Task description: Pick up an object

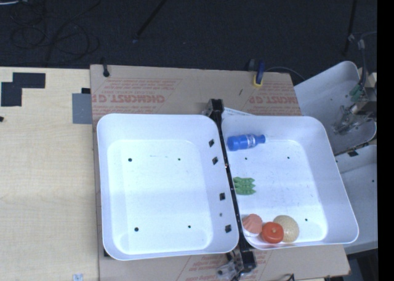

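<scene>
Nearest the camera, three small things crowd the right bin's [332, 169] front-left corner: a red round piece [272, 232] touching a pinkish one [252, 223] and a tan one [287, 227]. Farther back lie a green piece [244, 186] and a blue bottle [245, 142], each apart and easier picks. A centred, straight-down approach on the bottle seems wisest. How the hand stands, I cannot tell.

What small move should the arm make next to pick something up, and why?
Probably swing in over the right bin and descend on the blue bottle. It lies alone near the bin's far left corner, while the red piece sits crowded between neighbours.
</scene>
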Action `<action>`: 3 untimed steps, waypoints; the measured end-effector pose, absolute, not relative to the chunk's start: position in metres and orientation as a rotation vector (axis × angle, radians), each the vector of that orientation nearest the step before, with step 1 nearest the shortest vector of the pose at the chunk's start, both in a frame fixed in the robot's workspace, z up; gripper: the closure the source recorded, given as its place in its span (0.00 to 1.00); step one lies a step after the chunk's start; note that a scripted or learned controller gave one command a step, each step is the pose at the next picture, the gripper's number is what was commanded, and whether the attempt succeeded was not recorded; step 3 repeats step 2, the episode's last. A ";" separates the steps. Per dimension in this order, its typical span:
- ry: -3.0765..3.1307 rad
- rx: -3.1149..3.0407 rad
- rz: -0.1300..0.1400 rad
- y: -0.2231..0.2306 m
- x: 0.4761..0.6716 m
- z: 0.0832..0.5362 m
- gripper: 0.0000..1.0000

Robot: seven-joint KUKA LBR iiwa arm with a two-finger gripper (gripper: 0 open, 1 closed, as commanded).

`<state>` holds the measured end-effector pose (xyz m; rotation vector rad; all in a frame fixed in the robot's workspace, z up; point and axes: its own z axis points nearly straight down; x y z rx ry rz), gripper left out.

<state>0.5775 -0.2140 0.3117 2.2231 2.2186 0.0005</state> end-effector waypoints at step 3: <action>2.226 2.229 -0.007 -0.213 0.553 0.288 1.00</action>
